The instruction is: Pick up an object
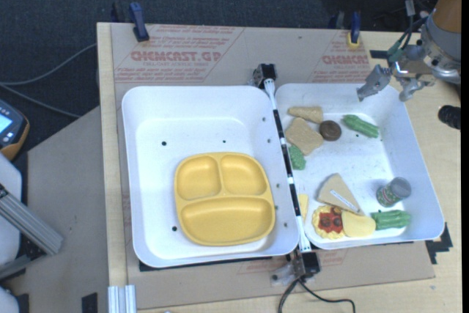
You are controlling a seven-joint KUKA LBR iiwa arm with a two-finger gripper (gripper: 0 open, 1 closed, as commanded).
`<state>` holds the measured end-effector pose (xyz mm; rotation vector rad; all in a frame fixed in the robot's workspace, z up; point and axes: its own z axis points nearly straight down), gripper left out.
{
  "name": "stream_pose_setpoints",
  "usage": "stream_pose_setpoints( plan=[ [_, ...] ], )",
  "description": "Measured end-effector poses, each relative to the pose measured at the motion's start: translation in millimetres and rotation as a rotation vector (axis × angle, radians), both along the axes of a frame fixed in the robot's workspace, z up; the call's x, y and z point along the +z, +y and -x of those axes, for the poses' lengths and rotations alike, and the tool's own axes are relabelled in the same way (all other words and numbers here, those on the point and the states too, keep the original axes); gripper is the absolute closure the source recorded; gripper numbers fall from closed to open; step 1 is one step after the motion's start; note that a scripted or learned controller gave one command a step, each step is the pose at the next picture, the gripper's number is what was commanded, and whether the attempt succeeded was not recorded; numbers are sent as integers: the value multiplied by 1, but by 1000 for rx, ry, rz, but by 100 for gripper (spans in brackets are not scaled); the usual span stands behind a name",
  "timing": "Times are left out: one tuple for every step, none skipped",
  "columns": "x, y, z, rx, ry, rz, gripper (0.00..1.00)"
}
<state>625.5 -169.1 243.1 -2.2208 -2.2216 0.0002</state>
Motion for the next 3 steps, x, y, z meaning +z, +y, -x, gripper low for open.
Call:
stream_pose_setpoints(
  plan=[
    [-80, 7, -29, 3, 6, -1, 0],
    [-162, 38, -20, 2, 3, -2, 0],
    [-158, 72, -19, 3, 2, -1, 0]
  ],
)
